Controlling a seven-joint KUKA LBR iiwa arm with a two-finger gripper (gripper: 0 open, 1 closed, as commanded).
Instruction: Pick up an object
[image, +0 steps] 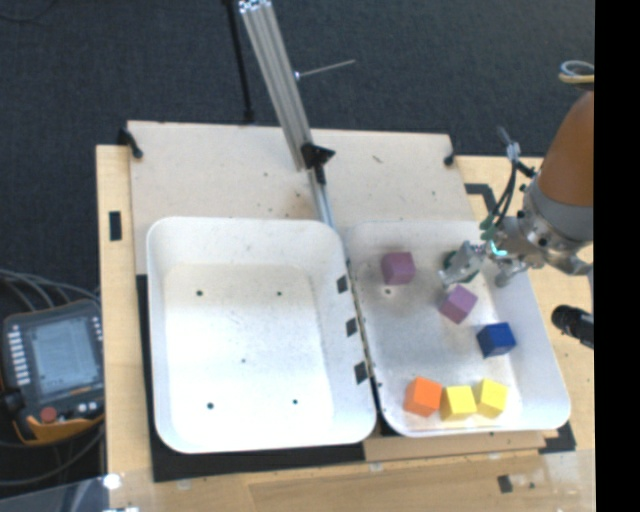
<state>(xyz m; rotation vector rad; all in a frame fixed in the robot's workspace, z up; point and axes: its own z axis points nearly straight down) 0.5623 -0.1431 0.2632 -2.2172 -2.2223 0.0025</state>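
The right bin (535, 400) holds several small blocks. One purple cube (398, 267) lies near its far left, and a second purple cube (458, 303) sits just below my gripper (458, 268). A blue cube (496, 339) lies further toward the front right. An orange cube (423, 396) and two yellow cubes (460, 402) (493, 397) line up along the front wall. My gripper hangs over the bin's far middle, close above the second purple cube, and nothing shows between its fingers.
The left bin (160, 300) stands beside the right one. A slanted aluminium post (285, 90) rises behind the bins. A teach pendant (55, 365) lies off the bench at the left.
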